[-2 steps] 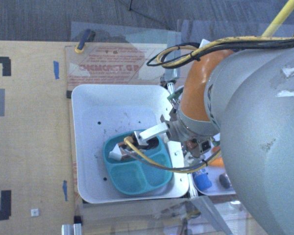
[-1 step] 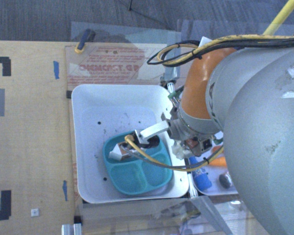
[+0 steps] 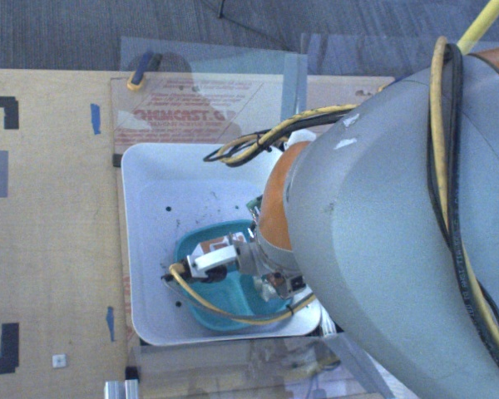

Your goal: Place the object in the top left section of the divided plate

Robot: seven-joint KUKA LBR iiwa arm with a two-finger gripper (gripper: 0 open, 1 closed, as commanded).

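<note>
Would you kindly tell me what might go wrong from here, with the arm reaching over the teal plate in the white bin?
1. The arm hides much of the teal plate, so its sections cannot be checked; a release could land in the wrong one.
2. The end effector sits close over the plate, near the lower wall of the white bin; a low move could push or tip the plate.

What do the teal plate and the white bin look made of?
Teal plate: probably moulded plastic, given its uniform colour and soft sheen. White bin: likely plastic too, smooth with rounded corners, though painted metal is possible.
</note>
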